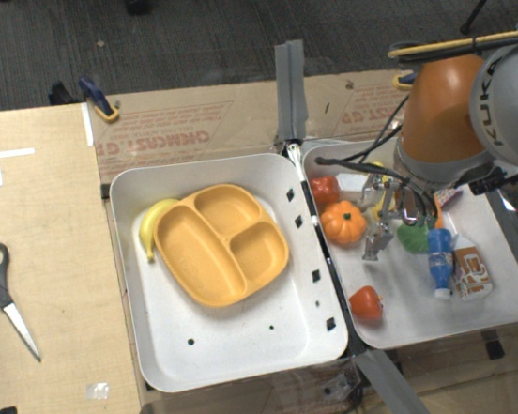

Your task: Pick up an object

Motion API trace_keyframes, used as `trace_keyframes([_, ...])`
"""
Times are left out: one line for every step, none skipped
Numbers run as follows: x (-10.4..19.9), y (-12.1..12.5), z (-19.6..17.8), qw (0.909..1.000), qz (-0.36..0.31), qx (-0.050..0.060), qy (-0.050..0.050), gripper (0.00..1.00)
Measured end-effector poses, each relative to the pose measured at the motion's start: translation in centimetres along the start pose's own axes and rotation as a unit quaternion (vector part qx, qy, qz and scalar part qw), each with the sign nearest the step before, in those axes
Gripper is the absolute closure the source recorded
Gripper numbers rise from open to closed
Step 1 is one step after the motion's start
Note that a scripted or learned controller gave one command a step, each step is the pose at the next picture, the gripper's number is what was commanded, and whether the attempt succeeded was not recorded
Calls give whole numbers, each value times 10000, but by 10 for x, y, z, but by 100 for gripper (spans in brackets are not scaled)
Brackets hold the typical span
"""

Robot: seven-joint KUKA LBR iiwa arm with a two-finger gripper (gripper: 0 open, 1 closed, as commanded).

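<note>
**Crowded right bin, gripper down low — worried about a fumble**

Starting at the near end of the right bin (499, 307): there's a small red tomato-looking thing (366, 303) sitting alone by the near-left corner, clear of everything. Just past it on the right, a blue bottle (440, 263) lies touching a little orange-and-white carton (471, 273). Behind those there's a green object (415, 238) half hidden by the tool, and an orange pumpkin-like fruit (343, 222) by the left wall, with another red piece (325, 189) beyond it.

My gripper (378, 240) hangs in the middle of that mess, between the orange fruit and the green thing. I honestly can't tell whether the pincer is spread or closed, and I see nothing caught in it.

What bugs me: everything there is packed tight, so coming down could just shove the fruit away or pin two items at once. Round stuff rolls.

The left bin (164, 346) only has a yellow divided plate (221, 244) with a banana (154, 223) tucked against it.
</note>
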State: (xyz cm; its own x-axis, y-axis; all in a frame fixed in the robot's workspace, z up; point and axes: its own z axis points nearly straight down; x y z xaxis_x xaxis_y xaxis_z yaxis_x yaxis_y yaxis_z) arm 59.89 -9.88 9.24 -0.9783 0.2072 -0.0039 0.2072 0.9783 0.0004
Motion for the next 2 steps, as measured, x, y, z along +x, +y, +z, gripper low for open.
trace_keyframes([-57, -39, 4, 9939, -1093, -12, 164, 0])
trace_keyframes([-62, -38, -9, 9940, -1095, 2, 26, 100])
